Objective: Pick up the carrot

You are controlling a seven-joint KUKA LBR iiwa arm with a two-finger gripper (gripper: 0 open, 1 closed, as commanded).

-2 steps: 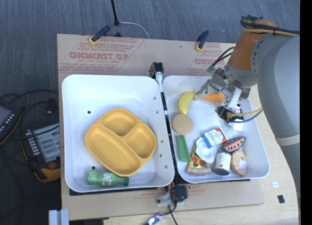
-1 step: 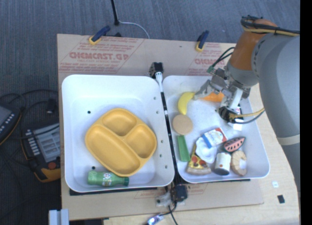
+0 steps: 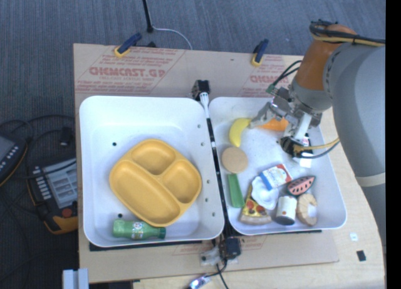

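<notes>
**Carrot at the back of the right bin, pincer over it**

Carrot (image 3: 276, 125) lies as a small orange wedge near the back wall of the right bin (image 3: 335, 219), just right of a yellow banana (image 3: 238, 131). We see the pincer (image 3: 280, 118) right above it, at the end of the grey arm with its orange band. We cannot tell whether the pincer is apart or together, or whether it has the carrot at all.

To do this step well, we judge the pincer should sit squarely across the carrot's narrow width, settle low enough to catch it rather than skim its top, and keep away from the banana and the bin wall. A straight lift should then show whether the grasp has taken.

Further forward, the right bin also holds a round tan biscuit (image 3: 235, 160), a green stick (image 3: 234, 189), a pizza slice (image 3: 252, 210), a white and blue packet (image 3: 270, 178), a watermelon slice (image 3: 301, 185), a small can (image 3: 286, 209) and a piece of bread (image 3: 307, 209).

The left bin (image 3: 94, 156) holds a yellow divided plate (image 3: 155, 181) and, at its front, a green bottle (image 3: 139, 229) lying on its side. Both bins rest on a desk (image 3: 276, 68) covered with brown board.
</notes>
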